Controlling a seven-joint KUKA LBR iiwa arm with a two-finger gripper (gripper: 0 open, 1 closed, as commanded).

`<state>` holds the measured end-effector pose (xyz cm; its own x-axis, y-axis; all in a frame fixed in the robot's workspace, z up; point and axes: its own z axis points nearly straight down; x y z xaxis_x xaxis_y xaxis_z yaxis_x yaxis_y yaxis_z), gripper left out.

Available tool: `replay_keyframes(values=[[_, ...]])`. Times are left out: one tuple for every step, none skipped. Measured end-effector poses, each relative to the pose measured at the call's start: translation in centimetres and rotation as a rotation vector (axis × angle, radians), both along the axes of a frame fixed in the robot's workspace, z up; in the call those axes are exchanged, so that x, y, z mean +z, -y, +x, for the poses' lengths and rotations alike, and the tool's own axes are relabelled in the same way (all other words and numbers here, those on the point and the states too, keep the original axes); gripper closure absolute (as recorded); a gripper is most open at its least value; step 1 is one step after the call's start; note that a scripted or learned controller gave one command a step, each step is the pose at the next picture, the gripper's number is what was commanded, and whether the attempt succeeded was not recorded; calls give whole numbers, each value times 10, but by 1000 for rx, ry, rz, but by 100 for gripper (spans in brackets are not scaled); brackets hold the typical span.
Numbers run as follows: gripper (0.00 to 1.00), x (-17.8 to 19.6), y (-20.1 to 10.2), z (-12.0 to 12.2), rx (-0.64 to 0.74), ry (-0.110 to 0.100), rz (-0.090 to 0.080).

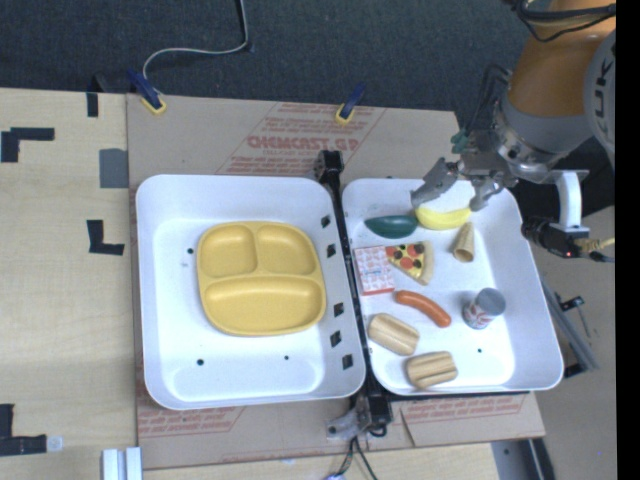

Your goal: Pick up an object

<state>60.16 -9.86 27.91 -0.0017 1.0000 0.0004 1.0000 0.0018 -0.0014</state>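
The grey arm's two-finger pincer (458,188) hangs with its fingers spread wide over the right shallow white bin (535,308), gripping nothing. A yellow three-compartment plastic tray (262,277) lies far to its left. The yellow toy banana (442,215) sits just beneath, between the fingertips, unheld.

1. A dark carpet (300,28) lies behind the bench.
2. A thin cable (238,23) loops across it.
3. The wooden bench (50,298) carries a cardboard sheet (290,138) held by blue-and-yellow clamps (148,95).
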Motion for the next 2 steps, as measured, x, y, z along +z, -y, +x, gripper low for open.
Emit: replay_keyframes(values=[[0, -80, 44, 32, -2, -2, -1], [0, -172, 63, 69, 1, 22, -6]])
